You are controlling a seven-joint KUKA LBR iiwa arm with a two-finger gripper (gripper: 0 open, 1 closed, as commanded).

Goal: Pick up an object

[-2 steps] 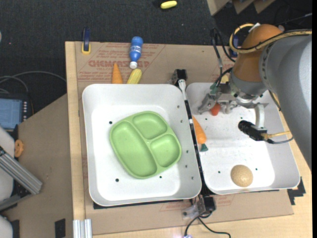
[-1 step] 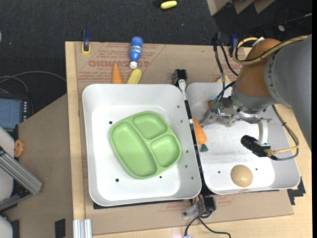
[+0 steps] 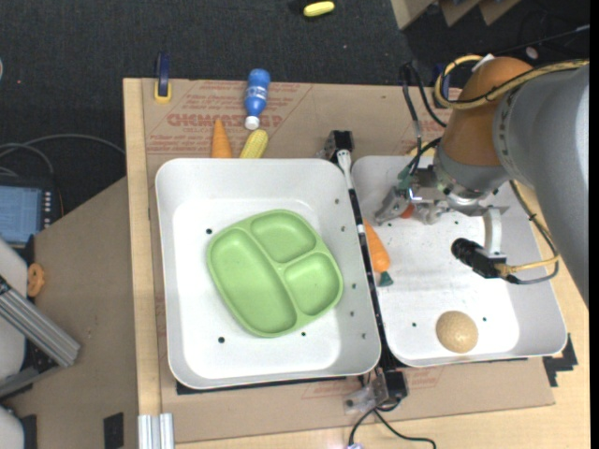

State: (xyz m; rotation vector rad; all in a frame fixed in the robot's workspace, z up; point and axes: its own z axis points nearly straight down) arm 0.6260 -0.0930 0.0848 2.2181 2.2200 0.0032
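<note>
My gripper [image 3: 409, 201] reaches down into the upper left part of the right bin [image 3: 524, 344], below the grey wrist and orange band. A small reddish piece [image 3: 387, 212] shows right at its lower left tip; I cannot tell if it is held. An orange carrot [image 3: 376, 249] lies against the bin's left wall, just below the gripper. A round tan ball [image 3: 457, 330] rests near the bin's front edge.
The left bin [image 3: 187, 204] holds a green divided plate [image 3: 274, 271]. Behind the bins lie a blue bottle [image 3: 255, 96], a second carrot [image 3: 220, 141], a yellow corn piece [image 3: 254, 143] and a black brush [image 3: 339, 145]. A black cable plug [image 3: 473, 255] hangs over the right bin.
</note>
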